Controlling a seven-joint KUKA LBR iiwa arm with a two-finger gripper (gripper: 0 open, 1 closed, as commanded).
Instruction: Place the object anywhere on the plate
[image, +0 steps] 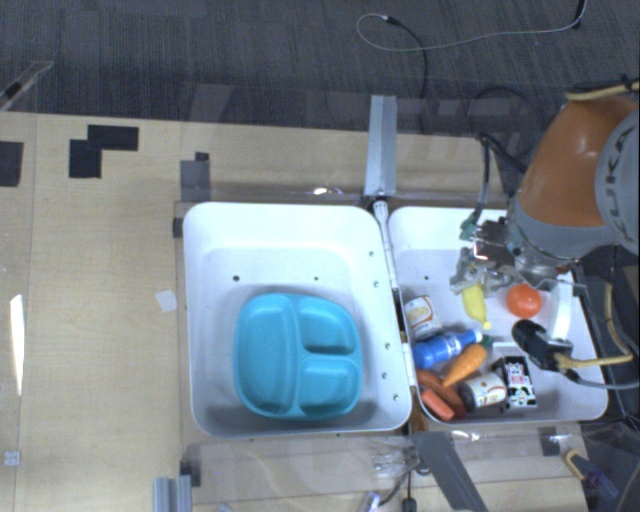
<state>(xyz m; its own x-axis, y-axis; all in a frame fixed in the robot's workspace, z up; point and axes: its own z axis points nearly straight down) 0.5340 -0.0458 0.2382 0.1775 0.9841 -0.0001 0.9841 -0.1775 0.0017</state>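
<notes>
Now fingers (470, 268) above yellow object (474, 302), right bin (425, 235); plate (297, 353) unobstructed.

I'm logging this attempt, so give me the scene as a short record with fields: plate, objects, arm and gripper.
plate: blue divided plate, in the left bin, nothing on it
objects: in the right bin: yellow banana-like item, orange ball, blue bottle, carrot, small can, black-and-white box
arm: over the right bin
gripper: gripper low, just above the yellow item; grasp unclear
</notes>
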